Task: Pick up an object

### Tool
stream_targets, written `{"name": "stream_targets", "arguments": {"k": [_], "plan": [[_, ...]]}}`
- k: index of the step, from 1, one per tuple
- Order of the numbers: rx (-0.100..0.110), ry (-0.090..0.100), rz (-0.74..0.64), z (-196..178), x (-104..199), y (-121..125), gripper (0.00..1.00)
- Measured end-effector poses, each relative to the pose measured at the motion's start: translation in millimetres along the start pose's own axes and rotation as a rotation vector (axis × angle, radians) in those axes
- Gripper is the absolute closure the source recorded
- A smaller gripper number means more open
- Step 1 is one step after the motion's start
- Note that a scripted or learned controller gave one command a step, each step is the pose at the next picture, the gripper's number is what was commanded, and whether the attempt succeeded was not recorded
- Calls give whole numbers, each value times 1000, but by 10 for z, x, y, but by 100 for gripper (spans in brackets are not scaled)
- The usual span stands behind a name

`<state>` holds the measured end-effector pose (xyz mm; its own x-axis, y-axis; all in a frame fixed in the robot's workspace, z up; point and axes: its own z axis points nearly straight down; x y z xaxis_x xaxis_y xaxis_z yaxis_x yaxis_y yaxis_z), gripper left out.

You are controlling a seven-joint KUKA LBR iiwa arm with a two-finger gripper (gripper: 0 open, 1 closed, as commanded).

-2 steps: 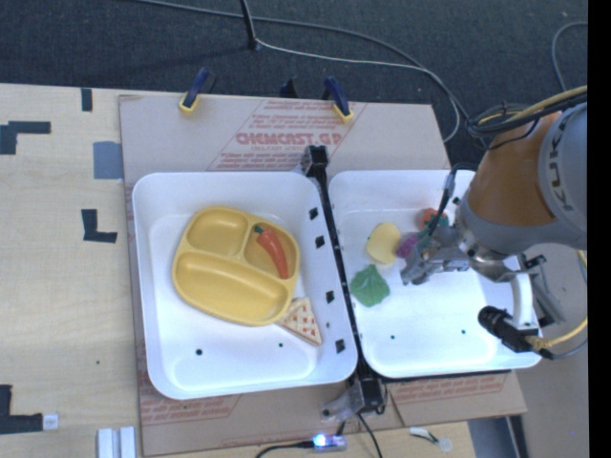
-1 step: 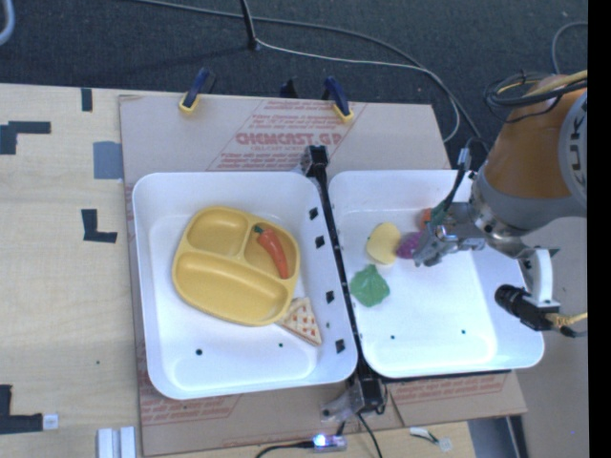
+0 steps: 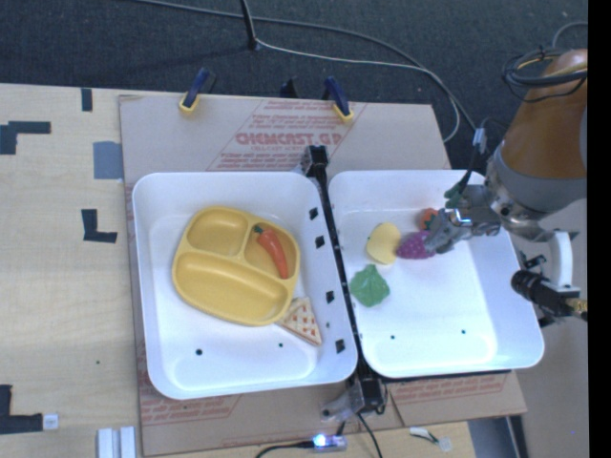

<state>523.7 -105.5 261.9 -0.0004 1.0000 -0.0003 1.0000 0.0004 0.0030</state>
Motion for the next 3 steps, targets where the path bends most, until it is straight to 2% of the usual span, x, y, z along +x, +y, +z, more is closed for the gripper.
{"name": "stream_targets", "arguments": {"k": [1, 3], "plan": [[3, 1, -4, -39, 494, 57, 100], [4, 1, -4, 96, 1585, 16, 100]]}}
